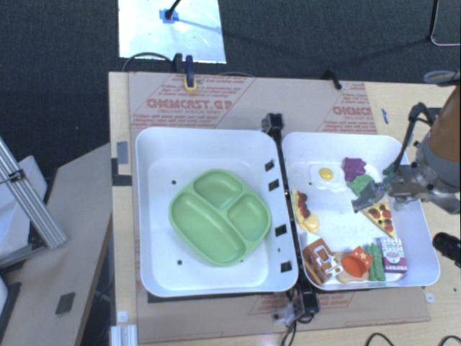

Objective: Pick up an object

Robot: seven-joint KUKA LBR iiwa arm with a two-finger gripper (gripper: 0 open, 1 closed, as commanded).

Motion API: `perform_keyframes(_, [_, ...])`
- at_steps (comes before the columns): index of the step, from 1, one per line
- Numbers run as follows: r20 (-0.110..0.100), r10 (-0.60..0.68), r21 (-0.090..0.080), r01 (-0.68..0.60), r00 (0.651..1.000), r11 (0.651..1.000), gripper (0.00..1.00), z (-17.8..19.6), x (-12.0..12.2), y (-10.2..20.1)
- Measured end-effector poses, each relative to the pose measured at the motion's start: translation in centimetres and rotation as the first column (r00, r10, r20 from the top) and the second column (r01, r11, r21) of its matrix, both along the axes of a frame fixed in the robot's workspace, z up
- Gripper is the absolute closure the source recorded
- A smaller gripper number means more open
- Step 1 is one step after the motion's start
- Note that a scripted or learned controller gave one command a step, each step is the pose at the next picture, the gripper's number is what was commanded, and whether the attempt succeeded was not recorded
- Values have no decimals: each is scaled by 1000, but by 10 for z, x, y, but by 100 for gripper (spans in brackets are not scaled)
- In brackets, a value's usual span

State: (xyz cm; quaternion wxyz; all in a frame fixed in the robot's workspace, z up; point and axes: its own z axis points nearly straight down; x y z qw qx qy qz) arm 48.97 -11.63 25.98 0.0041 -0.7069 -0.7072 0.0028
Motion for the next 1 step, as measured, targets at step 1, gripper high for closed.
perform_keyframes(1, [12,3,-2,-3,1000,1000,0,6,2,0])
